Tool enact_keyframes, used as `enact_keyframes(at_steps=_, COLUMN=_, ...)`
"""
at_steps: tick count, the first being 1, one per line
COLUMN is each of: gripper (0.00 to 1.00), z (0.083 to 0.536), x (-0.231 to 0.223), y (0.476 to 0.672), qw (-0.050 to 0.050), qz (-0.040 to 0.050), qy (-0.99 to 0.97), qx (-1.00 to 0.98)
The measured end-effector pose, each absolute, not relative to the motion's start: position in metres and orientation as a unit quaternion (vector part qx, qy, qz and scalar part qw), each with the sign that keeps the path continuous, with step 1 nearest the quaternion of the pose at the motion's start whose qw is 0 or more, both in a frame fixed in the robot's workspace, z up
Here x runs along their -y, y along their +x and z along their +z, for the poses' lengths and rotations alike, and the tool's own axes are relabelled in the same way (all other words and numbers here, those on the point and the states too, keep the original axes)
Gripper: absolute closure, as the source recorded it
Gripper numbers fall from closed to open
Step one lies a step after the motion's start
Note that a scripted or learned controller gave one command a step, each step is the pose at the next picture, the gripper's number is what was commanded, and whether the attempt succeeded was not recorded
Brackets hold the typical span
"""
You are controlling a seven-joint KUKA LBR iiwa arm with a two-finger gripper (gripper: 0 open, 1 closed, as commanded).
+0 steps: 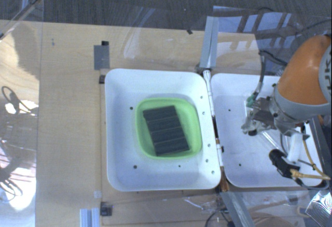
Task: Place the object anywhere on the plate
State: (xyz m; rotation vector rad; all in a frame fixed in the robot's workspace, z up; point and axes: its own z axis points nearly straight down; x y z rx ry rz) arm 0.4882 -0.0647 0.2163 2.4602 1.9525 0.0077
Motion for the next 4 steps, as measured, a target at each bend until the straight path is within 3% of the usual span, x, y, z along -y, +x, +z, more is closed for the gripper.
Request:
enact_keyframes(at_steps=1, gripper=1.0, z=0.198, x=-0.021, y=0.488, qw=0.0, qz=0.0012, qy=0.781, qx=-0.624)
enact_keyframes(at_steps=2, gripper=0.0, z=0.198, x=-0.021, y=0.488, qw=0.0, qz=0.0014, qy=0.782, qx=-0.624)
enact_keyframes(at_steps=4, gripper=0.0, z=0.185, x=0.079, y=0.534, qw=0.002, qz=0.0015, qy=0.799, qx=-0.601)
